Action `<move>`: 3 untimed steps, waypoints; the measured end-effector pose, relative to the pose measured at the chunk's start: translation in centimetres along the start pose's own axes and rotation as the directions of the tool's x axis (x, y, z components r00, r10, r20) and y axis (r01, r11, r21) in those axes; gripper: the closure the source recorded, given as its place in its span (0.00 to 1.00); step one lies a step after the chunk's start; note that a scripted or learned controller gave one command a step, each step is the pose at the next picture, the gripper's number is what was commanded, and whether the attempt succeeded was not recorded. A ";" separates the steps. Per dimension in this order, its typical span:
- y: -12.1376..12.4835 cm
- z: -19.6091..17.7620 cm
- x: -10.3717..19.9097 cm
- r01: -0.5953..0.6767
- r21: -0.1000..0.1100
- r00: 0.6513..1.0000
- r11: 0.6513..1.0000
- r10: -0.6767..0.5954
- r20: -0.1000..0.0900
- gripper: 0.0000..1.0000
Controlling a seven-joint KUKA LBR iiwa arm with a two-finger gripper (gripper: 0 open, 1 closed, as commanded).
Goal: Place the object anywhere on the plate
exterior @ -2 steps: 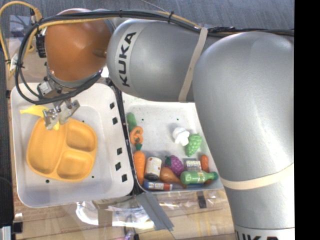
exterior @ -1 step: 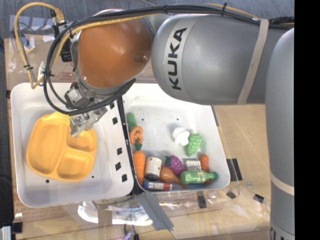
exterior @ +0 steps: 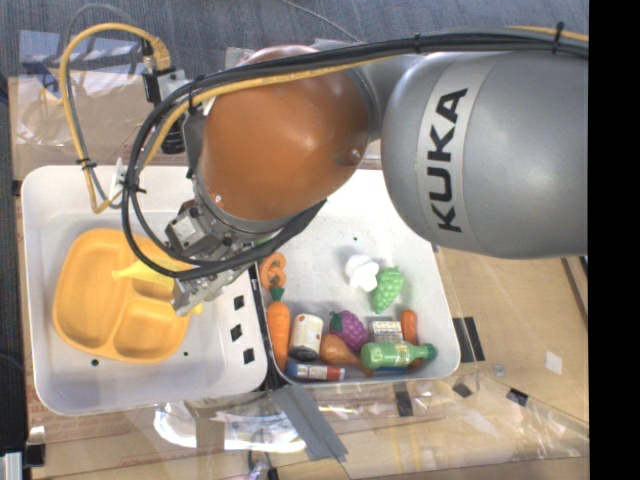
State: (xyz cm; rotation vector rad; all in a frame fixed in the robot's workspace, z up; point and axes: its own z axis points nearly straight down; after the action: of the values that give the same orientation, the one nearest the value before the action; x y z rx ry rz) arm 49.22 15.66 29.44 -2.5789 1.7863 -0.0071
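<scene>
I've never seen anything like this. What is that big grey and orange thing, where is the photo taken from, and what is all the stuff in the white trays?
That is a robot arm, photographed by one fixed camera above the bench, looking down at a slant. The arm reaches in from the picture's right. Its gripper, the two-fingered "hand", hangs over the right edge of a yellow divided plate in the left white bin. I cannot tell from here whether it holds anything. The right white bin holds toy food: a carrot, green grapes, purple grapes, a green bottle and more.
</scene>
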 end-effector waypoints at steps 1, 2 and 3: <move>-4.6 6.9 -0.8 0.158 -0.011 0.987 0.987 -0.158 0.005 1.00; 0.2 5.0 -0.2 0.145 -0.006 0.989 0.989 -0.145 0.002 1.00; -3.0 9.1 -3.4 -0.161 -0.010 0.987 0.987 0.161 0.000 1.00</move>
State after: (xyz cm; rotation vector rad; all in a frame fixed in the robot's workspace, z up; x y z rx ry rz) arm 50.93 19.96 20.39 -2.4319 1.9927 0.0038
